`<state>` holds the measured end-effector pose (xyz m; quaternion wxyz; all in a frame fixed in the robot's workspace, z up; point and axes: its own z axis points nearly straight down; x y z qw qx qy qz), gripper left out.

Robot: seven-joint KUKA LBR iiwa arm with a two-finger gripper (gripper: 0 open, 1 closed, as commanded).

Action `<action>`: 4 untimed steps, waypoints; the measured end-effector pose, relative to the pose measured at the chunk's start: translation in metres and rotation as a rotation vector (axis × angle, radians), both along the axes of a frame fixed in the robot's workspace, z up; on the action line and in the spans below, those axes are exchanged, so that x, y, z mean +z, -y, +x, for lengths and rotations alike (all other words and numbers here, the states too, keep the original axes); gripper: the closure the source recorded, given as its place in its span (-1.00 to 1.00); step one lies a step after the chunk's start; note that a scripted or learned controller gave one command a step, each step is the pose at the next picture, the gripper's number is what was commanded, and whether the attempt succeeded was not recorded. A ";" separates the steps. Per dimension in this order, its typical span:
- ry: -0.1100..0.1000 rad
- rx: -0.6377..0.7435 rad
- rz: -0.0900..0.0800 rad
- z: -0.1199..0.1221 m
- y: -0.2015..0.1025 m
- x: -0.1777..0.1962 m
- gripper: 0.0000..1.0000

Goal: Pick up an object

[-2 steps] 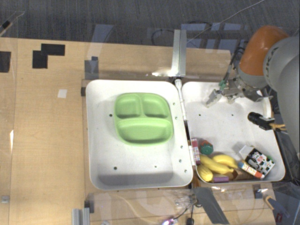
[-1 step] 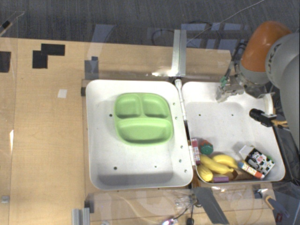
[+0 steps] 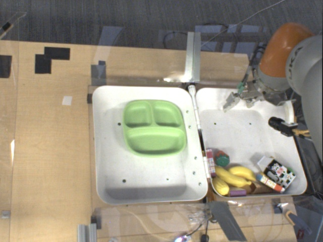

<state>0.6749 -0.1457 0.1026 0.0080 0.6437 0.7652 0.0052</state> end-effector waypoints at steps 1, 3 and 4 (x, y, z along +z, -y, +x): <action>-0.010 0.060 0.000 -0.004 0.011 0.038 -1.00; 0.001 0.185 -0.009 -0.001 -0.039 0.003 1.00; -0.010 0.123 0.000 -0.004 -0.021 0.064 1.00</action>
